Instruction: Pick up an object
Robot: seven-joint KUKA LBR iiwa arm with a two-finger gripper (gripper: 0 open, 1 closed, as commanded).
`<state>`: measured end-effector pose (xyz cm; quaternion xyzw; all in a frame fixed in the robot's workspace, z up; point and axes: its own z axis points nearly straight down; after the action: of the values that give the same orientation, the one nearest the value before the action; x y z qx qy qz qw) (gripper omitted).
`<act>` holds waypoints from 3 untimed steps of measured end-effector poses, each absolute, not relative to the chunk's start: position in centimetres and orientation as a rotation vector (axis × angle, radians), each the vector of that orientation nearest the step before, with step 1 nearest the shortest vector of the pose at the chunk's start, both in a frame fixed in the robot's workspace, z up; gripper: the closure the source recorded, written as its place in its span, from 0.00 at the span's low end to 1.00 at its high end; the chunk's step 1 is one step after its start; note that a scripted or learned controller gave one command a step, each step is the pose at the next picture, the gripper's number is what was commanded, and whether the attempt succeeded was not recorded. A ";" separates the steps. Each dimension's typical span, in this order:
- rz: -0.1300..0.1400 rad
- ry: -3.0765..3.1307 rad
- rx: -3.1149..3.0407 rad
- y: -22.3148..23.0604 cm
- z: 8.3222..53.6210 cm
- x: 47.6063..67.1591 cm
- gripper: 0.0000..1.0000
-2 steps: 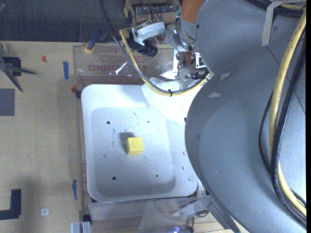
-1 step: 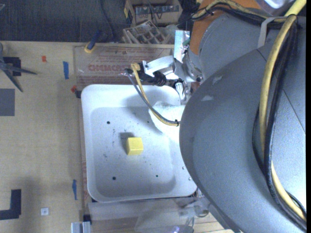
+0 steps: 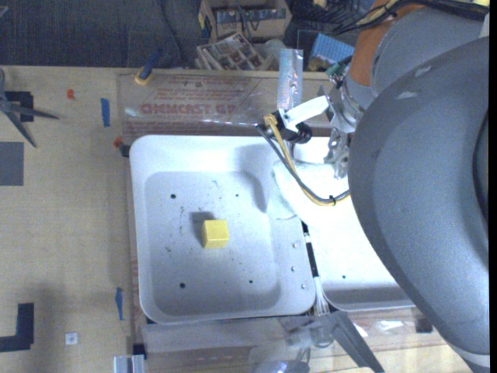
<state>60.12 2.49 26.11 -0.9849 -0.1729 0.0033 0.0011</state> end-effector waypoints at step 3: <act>0.004 -0.391 -3.116 3.3 26.6 65.0 1.00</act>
<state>64.95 3.26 26.55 -0.9922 -0.1246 0.0013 0.0004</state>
